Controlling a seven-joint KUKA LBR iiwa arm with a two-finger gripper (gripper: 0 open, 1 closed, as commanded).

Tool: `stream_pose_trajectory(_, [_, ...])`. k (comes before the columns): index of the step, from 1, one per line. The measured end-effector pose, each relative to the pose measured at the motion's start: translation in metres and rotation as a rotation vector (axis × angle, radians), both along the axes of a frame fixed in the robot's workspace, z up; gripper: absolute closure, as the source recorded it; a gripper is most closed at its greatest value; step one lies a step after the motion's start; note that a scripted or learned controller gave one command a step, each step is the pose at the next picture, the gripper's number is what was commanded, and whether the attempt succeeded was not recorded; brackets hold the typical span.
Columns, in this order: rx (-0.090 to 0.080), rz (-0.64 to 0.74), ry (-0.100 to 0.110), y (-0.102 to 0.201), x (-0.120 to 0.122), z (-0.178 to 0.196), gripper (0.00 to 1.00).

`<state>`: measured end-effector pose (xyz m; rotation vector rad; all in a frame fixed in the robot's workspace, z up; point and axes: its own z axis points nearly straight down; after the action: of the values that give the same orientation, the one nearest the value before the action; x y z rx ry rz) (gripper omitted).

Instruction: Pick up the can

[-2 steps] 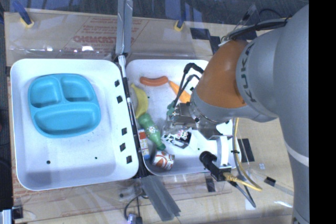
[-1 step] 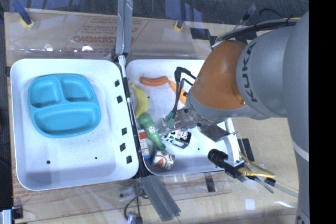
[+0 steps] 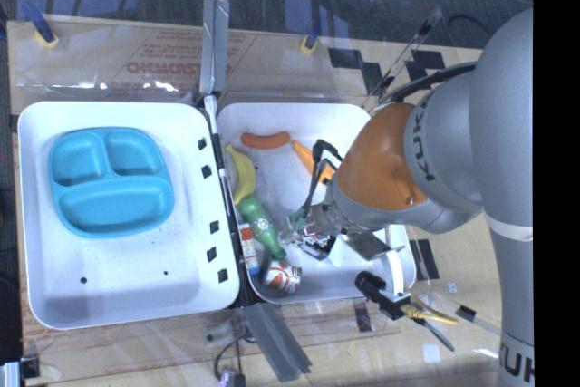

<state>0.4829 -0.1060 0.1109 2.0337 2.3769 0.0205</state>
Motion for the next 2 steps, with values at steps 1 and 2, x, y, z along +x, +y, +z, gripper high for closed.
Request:
stream_pose_trajectory(1, [-0.006, 0.299, -0.011, -0.015, 0.004, -0.004, 1.00])
stream_pose_trajectory(2, [-0.002, 0.076, 0.020, -0.009, 0.022, 0.054, 1.00])
